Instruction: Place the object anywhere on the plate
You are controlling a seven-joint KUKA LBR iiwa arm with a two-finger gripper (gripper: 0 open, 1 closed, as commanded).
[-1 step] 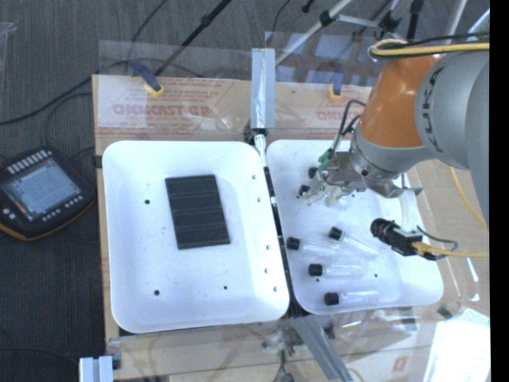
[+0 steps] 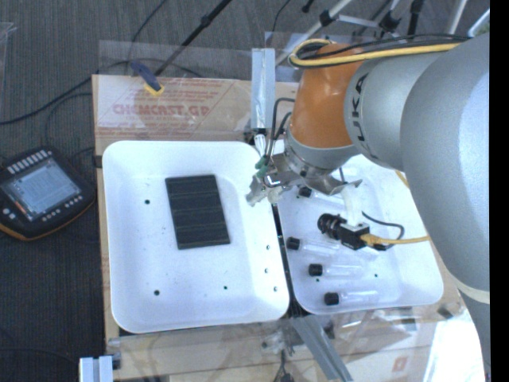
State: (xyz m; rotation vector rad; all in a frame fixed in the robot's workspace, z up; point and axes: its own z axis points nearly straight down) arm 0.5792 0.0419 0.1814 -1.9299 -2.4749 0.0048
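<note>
A black ribbed rectangular plate (image 2: 197, 211) lies flat in the left white bin (image 2: 127, 293), a little left of its middle. In the right white bin (image 2: 421, 281) lie three clear tubes with black caps: one (image 2: 305, 247) near the left wall, one (image 2: 332, 270) in the middle, one (image 2: 350, 298) near the front. My gripper (image 2: 265, 183) hangs over the wall between the two bins, just right of the plate's top right corner. I see nothing held in it. The arm's orange band and grey body cover the back of the right bin.
A control pendant (image 2: 38, 191) lies on the floor left of the bench. Cardboard (image 2: 171, 110) with a blue and yellow tool (image 2: 148, 77) sits behind the left bin. A metal post (image 2: 262, 86) stands behind the bins' shared wall.
</note>
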